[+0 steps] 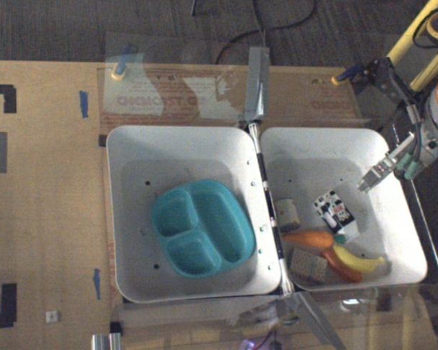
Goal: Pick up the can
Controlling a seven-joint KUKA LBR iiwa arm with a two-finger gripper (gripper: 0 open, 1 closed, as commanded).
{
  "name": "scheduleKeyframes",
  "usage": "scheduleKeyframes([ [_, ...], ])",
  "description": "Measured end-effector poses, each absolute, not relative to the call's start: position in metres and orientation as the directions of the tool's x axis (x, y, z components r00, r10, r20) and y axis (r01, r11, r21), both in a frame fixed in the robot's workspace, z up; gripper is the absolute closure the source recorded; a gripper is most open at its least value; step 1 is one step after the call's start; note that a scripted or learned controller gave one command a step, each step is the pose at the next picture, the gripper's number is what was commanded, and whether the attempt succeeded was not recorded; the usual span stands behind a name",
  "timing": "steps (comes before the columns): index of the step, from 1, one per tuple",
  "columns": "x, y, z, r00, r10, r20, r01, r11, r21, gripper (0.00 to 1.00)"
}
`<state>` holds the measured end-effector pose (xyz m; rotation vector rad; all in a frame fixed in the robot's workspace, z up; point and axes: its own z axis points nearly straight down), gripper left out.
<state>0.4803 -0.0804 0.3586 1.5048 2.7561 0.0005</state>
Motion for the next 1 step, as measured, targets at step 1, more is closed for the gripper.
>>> scheduleKeyframes([
  [1, 0.4799, -0.1839, 0.3142, -0.710, 0.704, -0.004, 0.704, 0.710, 0.002, 1.00],
])
